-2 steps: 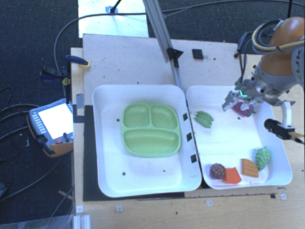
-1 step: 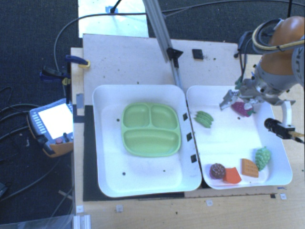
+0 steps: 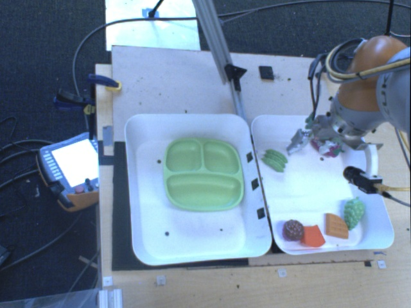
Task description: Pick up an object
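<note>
Camera view, looking down at a slant: two shallow white bins sit side by side on the tabletop (image 3: 167, 76). Landmark for positions is the right bin (image 3: 385, 236).

The gripper (image 3: 308, 136) sits over the right bin's far portion, near its upper edge, with the grey arm and orange band (image 3: 379, 59) coming in from the right. One silvery finger points toward the bin's left wall. A small pink-and-white object (image 3: 326, 146) lies close under the gripper body; whether it sits between the fingers cannot be told, and neither can the opening of the fingers.

Contents of the right bin:
- green pea pod (image 3: 275, 160), upper left part, just beside the left wall, apart from the gripper.
- green grape cluster (image 3: 353, 212), near the right wall, lower part.
- orange waffle-like piece (image 3: 336, 226), just left of the grapes.
- red-orange block (image 3: 313, 236), along the near wall.
- dark reddish round item (image 3: 293, 230), touching or just beside the red-orange block.

The left bin (image 3: 148, 236), adjoining the right bin's left wall, holds a green divided plate (image 3: 204, 174), lying flat.
</note>
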`<state>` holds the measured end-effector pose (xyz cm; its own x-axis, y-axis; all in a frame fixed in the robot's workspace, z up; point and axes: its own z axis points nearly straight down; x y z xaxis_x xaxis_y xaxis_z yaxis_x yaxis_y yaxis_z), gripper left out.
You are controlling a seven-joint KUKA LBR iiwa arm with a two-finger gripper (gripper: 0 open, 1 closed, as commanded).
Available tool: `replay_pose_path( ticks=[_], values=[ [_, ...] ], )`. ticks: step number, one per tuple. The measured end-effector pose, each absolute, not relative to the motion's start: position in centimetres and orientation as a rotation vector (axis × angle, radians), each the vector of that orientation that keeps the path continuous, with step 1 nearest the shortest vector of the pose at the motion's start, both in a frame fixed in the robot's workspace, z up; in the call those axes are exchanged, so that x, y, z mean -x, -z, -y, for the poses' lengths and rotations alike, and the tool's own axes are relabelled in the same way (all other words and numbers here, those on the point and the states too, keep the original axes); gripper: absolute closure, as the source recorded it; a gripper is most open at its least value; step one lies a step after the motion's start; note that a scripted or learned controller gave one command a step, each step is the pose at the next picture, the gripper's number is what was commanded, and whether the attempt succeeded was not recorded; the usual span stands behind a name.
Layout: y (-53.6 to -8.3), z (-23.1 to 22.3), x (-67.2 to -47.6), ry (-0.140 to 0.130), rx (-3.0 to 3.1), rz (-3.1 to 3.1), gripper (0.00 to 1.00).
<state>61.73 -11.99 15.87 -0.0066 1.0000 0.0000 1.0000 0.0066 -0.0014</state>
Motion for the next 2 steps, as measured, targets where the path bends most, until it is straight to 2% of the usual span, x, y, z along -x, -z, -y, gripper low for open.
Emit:
replay_pose_path(
  ticks=[1, 2],
  values=[
    [-11.5, 11.7, -61.2, -0.002, 2.218, 2.224, 0.00],
    [-8.9, 11.8, -61.5, 0.009, 2.226, 2.226, 0.00]
  ],
)
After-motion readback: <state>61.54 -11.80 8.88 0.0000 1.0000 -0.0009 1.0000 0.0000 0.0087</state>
